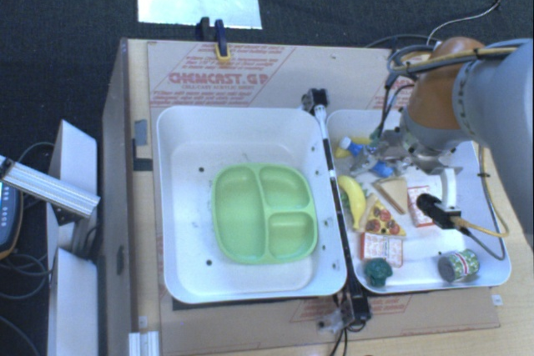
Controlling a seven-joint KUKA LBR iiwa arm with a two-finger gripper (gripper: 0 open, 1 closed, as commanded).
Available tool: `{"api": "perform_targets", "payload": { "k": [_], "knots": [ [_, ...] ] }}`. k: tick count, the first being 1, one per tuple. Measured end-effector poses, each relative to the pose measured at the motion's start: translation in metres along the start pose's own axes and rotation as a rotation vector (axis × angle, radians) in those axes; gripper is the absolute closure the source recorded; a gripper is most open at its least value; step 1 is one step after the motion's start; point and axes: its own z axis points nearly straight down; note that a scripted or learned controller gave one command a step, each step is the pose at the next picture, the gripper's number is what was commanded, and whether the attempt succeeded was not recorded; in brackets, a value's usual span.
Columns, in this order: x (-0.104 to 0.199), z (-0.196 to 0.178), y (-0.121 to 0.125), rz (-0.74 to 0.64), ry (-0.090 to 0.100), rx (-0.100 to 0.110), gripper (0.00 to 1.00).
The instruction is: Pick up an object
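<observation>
Camera view: my jaws hang low in the right-hand shallow white bin, over small blue and yellow plastic toys; whether they are apart or together I cannot tell. Judged step: the approach, nothing seen gripped. The next move calls for closing on one piece, perhaps the tan wedge-shaped toy sandwich just beside.

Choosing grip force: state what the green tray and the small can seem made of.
Green tray: likely moulded plastic, smooth and matte, with soft rounded dividers. Can: possibly metal, judging by its shiny silvery end, with a green printed label; it could be a toy.
</observation>
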Motion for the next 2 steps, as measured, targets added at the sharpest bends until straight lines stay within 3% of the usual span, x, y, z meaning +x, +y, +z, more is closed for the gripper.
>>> {"api": "perform_targets", "payload": {
  "k": [1, 2],
  "knots": [
    [0.008, 0.003, 0.050, -0.004, 0.000, 0.022, 0.00],
    [0.008, -0.008, 0.051, -0.006, 0.000, 0.021, 1.00]
  ]
}}
